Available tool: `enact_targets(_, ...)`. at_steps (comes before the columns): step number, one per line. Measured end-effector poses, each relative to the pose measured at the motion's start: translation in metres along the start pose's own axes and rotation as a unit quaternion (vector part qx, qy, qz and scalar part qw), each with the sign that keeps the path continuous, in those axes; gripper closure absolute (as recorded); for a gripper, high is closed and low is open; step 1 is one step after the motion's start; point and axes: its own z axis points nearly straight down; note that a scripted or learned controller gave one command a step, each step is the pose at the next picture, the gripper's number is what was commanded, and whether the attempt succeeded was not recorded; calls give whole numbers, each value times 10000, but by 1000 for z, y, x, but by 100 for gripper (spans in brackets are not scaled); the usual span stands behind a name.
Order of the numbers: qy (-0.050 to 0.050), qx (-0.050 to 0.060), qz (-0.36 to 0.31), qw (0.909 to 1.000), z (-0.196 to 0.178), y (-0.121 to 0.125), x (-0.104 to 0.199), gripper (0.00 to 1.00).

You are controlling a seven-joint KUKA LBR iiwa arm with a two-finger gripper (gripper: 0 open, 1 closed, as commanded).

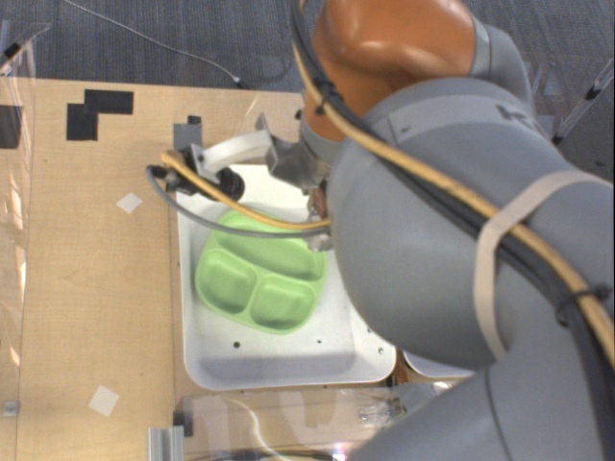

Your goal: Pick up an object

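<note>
A light green divided plate (pixel 258 277) lies in the left white bin (pixel 288 363), taking up its middle. It has one long compartment at the back and two smaller ones at the front. My arm reaches in from the right and covers the bin's right part. The gripper (pixel 315 221) hangs at the plate's far right edge, mostly hidden by the wrist and the arm's grey body. Whether anything sits between its fingers is hidden.
A yellow cable (pixel 231 200) loops from the wrist over the back of the plate. The wooden bench (pixel 86 286) stretches to the left with black marks (pixel 96 111) at the far corner. The right bin (pixel 432 368) shows as a sliver under the arm.
</note>
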Motion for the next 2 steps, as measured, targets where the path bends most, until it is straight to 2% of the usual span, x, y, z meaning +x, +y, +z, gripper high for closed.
enact_targets(1, -72, -58, -7, 10000, 94, 0, -3, 100)
enact_targets(2, -75, -46, -839, 9964, 152, -4, -5, 100)
